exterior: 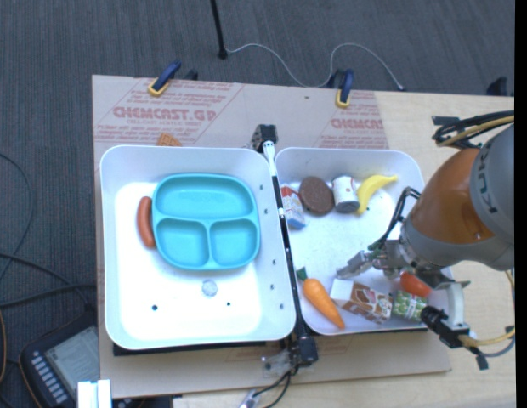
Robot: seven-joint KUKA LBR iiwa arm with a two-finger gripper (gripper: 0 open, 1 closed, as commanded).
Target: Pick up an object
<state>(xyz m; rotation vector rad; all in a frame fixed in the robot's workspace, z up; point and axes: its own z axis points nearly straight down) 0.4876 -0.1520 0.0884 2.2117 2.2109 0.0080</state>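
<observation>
My gripper [371, 263] hangs low over the right bin [333, 238], near its front right part, with the orange-banded wrist behind it. Just in front of it lie a brown snack packet [369, 303] and a green bottle with a red cap [410, 299]. An orange carrot [321, 302] rests at the bin's front left. At the back of the bin sit a brown round cookie [315, 194], a small white can [345, 192] and a yellow banana [374, 189]. A small red and white item [291, 207] lies against the left wall.
The left bin [127, 304] holds a blue divided tray [205, 221], a red sausage [145, 221] beside the tray's left edge and a small clear piece [210, 288] in front. A black clamp [265, 134] stands where the bins meet at the back.
</observation>
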